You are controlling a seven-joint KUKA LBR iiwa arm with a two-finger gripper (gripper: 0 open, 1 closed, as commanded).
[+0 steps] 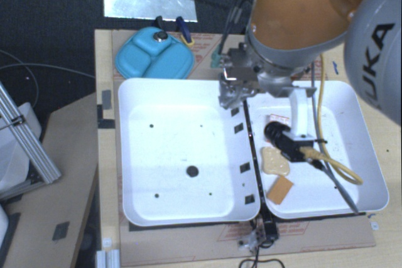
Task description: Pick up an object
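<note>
- Tan block lay tilted near the front of the right bin, close to the divide between the two bins. It looked the likeliest candidate for a pick.
- Just behind it, touching or nearly so, lay a pale beige flat piece. Farther back was a small red-and-white item, too small to identify.
- A small dark round thing sat alone in the middle of the left bin.
- The end effector hung over the rear part of the divide. Whether it was open or closed could not be told, and I could make out no object carried in it.
- By my judgement the task stood at the approach step. The next move would call for travel forward into the right bin, then a descent squarely over one piece, clear of its neighbour.
- The arm reached in from the right, its orange band high over the bins and its wrist pointing downward.
- Behind the bins, a blue compartment tray rested on the bench.
</note>
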